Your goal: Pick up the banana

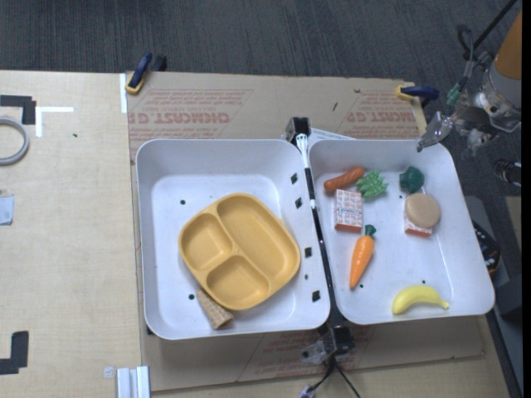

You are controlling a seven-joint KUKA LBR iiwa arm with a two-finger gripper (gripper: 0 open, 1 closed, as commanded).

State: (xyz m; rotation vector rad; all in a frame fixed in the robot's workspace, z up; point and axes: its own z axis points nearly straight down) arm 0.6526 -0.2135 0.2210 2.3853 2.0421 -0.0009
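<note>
The yellow banana (419,299) lies on its side in the near right corner of the right bin (465,222), close to the front rim. My gripper (454,138) hangs above the far right corner of that bin, well away from the banana, which sits at the opposite end. Its fingers (429,133) are spread open and hold nothing.
The right bin also holds a carrot (361,255), a red-and-white box (348,210), a sausage (343,179), leafy greens (372,184), a dark green piece (411,177) and a burger (421,214). In the left bin lie a yellow divided plate (241,249) and a brown cracker (214,309).
</note>
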